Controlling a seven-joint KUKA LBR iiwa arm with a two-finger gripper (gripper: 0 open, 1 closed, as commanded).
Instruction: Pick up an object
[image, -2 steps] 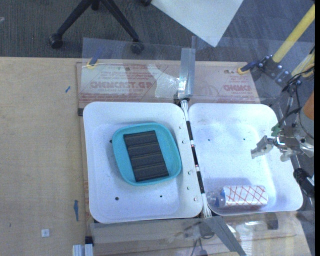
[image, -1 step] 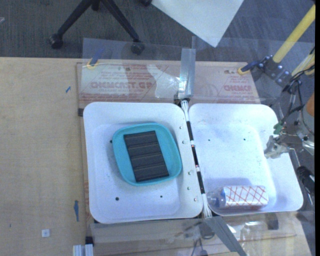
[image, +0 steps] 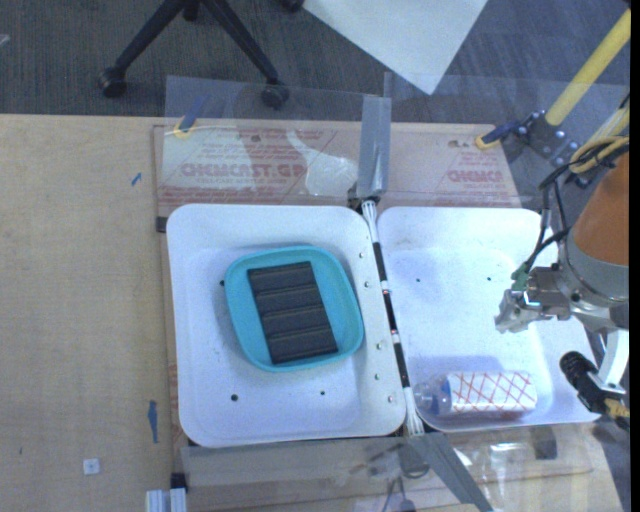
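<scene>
Starting from the divider (image: 385, 300) between the two bins, well to its left we see the blue tray (image: 293, 308) with a dark ribbed block on it, lying in the middle of the left bin (image: 200, 350). Just right of the divider, down in the near corner of the right bin (image: 450, 260), lies the bottle (image: 480, 394) on its side, with a red crosshatch label. Farther right of the divider, near the far wall, hangs the gripper (image: 518, 312); we cannot tell how it is set. We judge the bottle the nearest target: we should come straight down across its narrow width. The near wall and divider crowd it; the bin floor beyond offers open room.
</scene>
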